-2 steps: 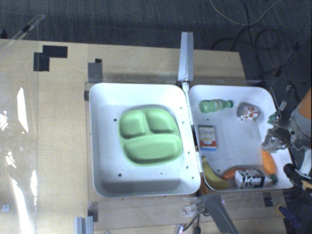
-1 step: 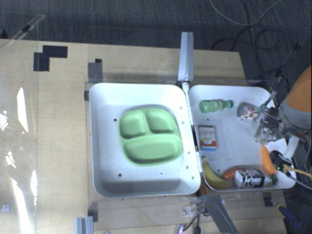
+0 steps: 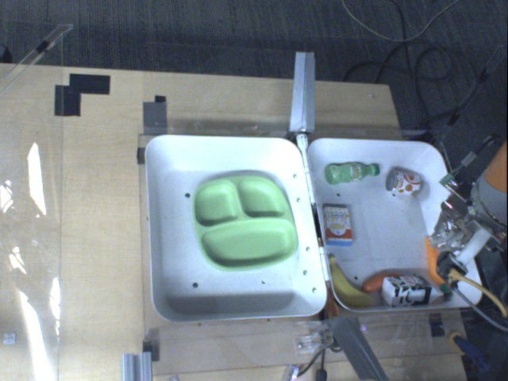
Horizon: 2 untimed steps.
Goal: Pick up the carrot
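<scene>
The wooden table (image 3: 79, 213) carries two shallow white bins side by side. The left bin (image 3: 167, 236) holds a green divided plate (image 3: 244, 221) lying flat near its middle. The right bin (image 3: 373, 228) holds several smaller things. The grey arm (image 3: 494, 182) reaches in over this bin's right rim, and its tool (image 3: 446, 240) hangs at the rim's near right part; whether it is spread or pressed together cannot be told.

A green bottle (image 3: 351, 171) lies on its side at the far end of the right bin, with a small round white and orange thing (image 3: 404, 182) to its right. A small carton (image 3: 337, 223) lies near the bin's left wall. Along the near wall lie a banana (image 3: 348, 287) and a black and white carton (image 3: 407, 290). The carrot (image 3: 431, 257) lies at the right wall, just beside the tool, and partly hidden by it.
</scene>
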Tool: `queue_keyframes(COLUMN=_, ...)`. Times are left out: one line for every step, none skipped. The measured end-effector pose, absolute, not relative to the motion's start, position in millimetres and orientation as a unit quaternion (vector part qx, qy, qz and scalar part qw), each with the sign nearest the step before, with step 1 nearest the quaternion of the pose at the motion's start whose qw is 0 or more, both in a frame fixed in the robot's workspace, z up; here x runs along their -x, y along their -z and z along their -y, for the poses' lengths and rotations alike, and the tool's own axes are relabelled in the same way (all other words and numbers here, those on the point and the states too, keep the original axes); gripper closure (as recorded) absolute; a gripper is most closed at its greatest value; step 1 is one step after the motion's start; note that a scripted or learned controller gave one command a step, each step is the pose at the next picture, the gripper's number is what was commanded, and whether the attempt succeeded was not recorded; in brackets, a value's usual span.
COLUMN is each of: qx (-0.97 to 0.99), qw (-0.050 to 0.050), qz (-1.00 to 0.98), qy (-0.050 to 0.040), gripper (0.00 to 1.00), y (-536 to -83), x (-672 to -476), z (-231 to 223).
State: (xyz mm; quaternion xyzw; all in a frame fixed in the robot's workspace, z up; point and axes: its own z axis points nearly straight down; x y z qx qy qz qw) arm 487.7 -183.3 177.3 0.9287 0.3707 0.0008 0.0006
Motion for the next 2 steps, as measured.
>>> queue_keyframes(qx=-0.985, qw=0.0, qz=-0.172, qy=-0.0003, gripper=1.0, y=-149, x=-490.6, z=162)
queue_keyframes(qx=-0.961, qw=0.001, qz=-0.275, qy=-0.0012, gripper=1.0, y=-181, x=-488.2, z=156)
